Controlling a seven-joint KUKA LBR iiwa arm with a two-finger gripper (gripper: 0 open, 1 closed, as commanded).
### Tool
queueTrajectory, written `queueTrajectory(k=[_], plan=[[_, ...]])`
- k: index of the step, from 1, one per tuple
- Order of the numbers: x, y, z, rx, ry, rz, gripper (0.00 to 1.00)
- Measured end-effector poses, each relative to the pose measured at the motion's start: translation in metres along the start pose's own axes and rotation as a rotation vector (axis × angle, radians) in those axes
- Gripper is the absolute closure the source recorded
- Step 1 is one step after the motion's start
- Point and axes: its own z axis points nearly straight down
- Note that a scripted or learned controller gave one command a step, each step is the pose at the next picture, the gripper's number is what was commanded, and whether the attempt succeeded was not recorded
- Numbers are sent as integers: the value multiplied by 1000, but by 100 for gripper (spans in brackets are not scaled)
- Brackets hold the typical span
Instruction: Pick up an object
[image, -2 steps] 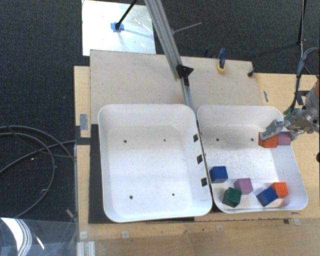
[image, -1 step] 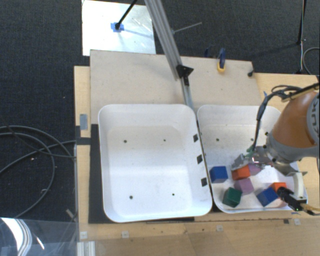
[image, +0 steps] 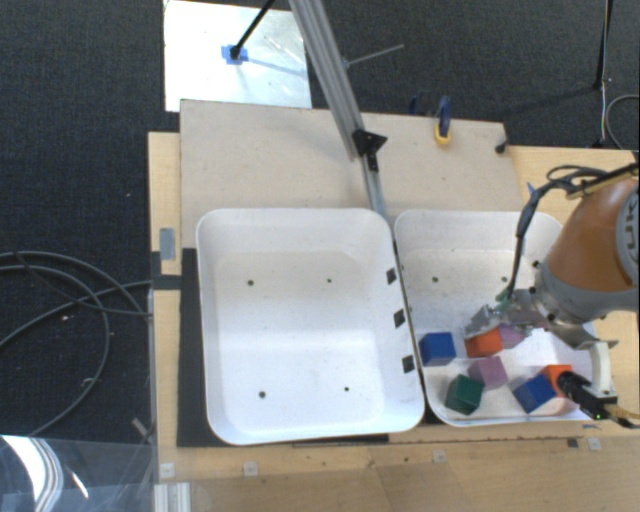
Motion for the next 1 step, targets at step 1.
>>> queueTrajectory(k=[1], plan=[[77, 27, -77, -6, 3, -10, 100]])
